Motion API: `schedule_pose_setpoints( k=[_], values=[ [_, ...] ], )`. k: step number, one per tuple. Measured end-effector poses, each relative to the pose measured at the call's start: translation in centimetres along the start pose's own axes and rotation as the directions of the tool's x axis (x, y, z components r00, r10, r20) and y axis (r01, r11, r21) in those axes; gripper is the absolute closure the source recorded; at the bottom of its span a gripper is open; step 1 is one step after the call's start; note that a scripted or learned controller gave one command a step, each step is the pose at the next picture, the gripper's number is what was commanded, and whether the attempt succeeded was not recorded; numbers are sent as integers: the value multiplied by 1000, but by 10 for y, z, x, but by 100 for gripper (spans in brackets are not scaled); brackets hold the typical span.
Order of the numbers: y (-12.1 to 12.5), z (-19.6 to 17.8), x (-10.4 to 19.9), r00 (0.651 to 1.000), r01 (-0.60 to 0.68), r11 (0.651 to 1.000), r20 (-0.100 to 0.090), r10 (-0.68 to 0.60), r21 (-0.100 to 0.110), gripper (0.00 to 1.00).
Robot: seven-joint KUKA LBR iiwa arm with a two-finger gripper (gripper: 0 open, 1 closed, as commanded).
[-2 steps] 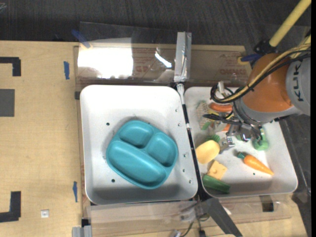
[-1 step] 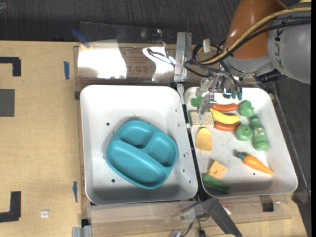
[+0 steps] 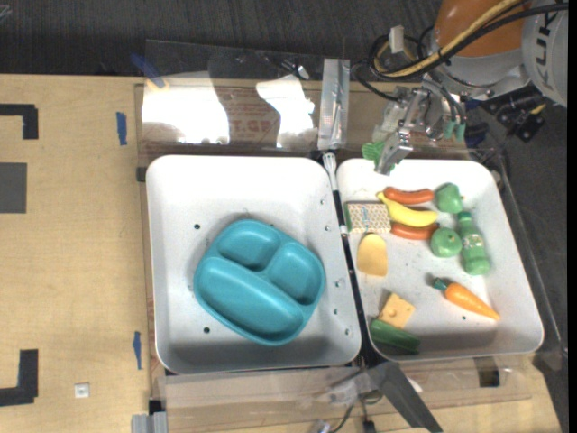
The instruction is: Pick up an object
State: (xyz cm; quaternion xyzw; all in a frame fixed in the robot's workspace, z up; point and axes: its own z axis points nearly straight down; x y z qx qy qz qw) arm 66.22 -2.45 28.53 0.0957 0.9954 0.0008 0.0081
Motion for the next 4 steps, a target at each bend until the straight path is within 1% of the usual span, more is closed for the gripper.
schedule_pose_setpoints(
  k=[1, 2, 3, 4],
  values=[
    [-51, -29, 13, 1000, -8, 1000, -3, 8, 3, 100],
    [-24, 17, 6, 996, 86, 996, -14, -86, 1, 100],
    [-10, 25, 77, 972, 233, 972, -11, -233, -2, 100],
    [-35, 16, 4, 886, 463, 886, -6, -463, -1, 100]
  ],
)
